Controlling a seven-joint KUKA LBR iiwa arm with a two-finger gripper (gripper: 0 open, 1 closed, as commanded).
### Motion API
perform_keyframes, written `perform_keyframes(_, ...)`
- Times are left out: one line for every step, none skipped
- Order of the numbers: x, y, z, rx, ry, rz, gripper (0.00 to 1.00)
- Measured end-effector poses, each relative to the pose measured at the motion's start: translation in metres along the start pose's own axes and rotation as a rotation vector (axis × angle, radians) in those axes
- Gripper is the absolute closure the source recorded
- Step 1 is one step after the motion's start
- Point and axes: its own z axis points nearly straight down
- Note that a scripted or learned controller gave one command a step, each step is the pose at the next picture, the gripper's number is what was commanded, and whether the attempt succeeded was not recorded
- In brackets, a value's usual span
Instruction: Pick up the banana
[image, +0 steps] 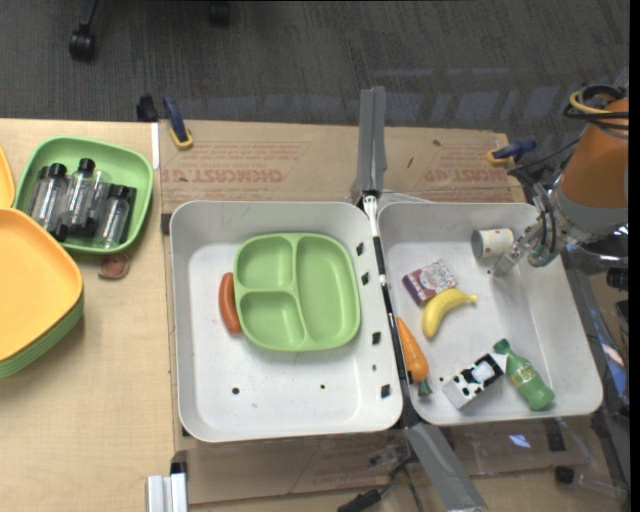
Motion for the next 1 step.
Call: perform_keyframes(-0.0131, 0.011, -0.0184, 0.015, 0.02, -0.031, 1.0)
